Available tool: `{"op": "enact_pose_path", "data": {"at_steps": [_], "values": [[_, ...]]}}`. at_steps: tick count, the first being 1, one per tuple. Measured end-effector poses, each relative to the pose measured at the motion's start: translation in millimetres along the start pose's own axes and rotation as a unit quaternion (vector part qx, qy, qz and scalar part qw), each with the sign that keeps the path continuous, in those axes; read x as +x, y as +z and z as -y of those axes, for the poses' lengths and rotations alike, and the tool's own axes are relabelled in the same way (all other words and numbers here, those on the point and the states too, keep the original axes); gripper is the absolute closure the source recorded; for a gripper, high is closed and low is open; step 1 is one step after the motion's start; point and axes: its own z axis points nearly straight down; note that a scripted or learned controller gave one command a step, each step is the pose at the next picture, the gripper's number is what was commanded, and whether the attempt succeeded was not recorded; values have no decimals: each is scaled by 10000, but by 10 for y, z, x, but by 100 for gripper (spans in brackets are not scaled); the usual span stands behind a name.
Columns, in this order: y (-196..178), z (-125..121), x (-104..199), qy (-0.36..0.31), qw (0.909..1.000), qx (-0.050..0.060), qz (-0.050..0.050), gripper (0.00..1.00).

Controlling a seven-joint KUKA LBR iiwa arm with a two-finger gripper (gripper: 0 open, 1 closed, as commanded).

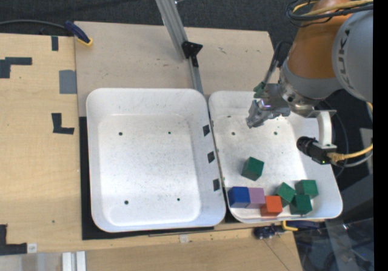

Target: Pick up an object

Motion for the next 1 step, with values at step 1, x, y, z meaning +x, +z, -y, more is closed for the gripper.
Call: {"op": "enact_pose_path", "data": {"at_steps": [1], "values": [[-50,-213,478,-6,10000,-9,-6,100]]}}
